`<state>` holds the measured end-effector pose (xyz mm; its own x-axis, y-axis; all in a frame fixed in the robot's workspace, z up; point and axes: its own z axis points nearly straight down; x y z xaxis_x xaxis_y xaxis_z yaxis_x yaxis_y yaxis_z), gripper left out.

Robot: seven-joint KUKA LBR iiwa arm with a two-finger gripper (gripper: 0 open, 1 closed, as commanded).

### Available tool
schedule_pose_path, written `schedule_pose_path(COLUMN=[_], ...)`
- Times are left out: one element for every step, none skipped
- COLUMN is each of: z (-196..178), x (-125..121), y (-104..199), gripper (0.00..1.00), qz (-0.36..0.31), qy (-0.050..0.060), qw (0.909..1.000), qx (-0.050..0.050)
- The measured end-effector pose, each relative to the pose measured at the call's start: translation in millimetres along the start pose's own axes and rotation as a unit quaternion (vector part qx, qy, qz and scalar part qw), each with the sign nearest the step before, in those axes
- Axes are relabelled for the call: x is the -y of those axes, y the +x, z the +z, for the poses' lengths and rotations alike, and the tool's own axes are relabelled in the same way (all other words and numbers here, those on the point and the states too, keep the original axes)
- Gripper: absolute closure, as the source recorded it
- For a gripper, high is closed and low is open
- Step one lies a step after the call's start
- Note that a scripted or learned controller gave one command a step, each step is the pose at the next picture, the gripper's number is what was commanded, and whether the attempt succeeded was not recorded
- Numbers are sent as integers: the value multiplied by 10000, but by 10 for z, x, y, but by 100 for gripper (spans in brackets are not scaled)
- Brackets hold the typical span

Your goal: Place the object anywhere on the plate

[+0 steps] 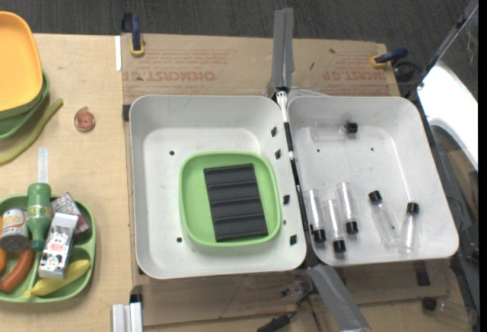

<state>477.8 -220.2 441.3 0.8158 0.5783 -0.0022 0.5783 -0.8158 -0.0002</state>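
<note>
While a dark ribbed rectangular block point(234, 202) covers the square green plastic plate point(192, 201), its rim lies bare; clear black-capped vials point(346, 206) scatter rightward. My end effector's opening I cannot tell.

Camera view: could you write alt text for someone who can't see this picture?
Looking down on two white bins side by side: the left bin holds a green plate with a dark ribbed block on it. The right bin holds six clear vials with black caps. Left of the bins sit stacked yellow plates and a green tray of toy food.
</note>
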Motion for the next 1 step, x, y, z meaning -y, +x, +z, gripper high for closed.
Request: schedule_pose_path(z=[1], x=[-18], y=[-13], gripper=[0], qz=[560], qy=[2], qw=[9984], qx=[1])
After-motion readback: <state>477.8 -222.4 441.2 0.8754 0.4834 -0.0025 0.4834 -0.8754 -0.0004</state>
